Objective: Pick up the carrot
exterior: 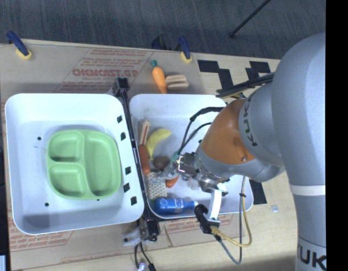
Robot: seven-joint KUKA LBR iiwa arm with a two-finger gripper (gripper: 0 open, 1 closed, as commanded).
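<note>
The gripper (175, 174) hangs low in the right bin (179, 103) over an orange piece that may be a carrot (172, 181); its grip cannot be judged. Next: confirm hold, lift straight.

Dark grey carpet floor (106, 10); cardboard-covered bench (95, 66); blue clamps (18, 45).

From my console I see smooth white plastic bins (27, 117), a matt green plastic tray (83, 164), printed brown cardboard (106, 66) at twelve o'clock, and the arm's (298, 112) satin grey shell.
</note>
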